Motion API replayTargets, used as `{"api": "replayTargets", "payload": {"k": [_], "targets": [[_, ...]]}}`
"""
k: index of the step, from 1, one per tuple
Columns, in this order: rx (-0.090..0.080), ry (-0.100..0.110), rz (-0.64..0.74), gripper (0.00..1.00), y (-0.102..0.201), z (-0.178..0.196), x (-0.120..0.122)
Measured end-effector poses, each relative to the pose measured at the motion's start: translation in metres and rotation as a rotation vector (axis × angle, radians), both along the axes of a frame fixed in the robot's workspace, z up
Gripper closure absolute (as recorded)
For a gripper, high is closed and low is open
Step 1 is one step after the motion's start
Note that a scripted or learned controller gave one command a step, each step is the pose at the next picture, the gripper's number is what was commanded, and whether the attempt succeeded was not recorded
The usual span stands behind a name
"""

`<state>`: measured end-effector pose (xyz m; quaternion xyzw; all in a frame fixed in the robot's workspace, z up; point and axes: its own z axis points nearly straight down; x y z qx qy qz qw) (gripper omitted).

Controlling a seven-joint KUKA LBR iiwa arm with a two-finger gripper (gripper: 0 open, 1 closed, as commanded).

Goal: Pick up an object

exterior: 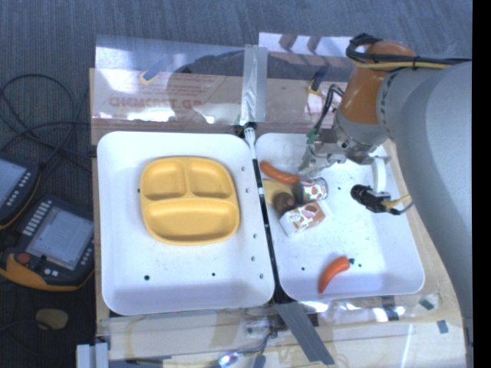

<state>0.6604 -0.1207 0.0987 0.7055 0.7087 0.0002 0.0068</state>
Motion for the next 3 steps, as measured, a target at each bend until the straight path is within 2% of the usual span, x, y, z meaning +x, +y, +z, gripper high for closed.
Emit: {"api": "replayTargets", "payload": {"k": [1,2,3], "targets": [[-0.001,0.001,0.000,0.00,0.000,0.000,0.000],[0.005,0.000,-0.004,0.00,0.003,-0.009,-0.054],[0.006,-0.007,-0.004,1.00,0.004,0.001,-0.051]]}}
